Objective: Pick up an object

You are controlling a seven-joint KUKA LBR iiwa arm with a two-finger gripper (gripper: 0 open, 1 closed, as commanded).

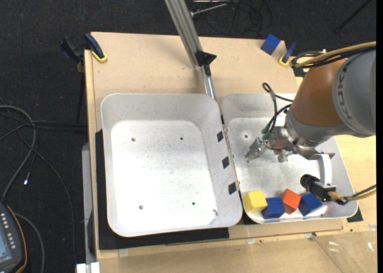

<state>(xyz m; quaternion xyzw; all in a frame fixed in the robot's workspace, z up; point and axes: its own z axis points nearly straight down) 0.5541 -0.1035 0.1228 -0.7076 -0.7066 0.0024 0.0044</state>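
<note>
Below, rt bin [251,107], yellow block [254,199], blue blocks [274,207]

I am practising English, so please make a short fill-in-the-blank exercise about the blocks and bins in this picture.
1. The four blocks lie in the ____ bin.
2. The yellow block touches a ____ block.
3. The orange block sits between two ____ blocks.
4. The gripper hangs over the ____ bin.

Missing words: right, blue, blue, right.
</note>
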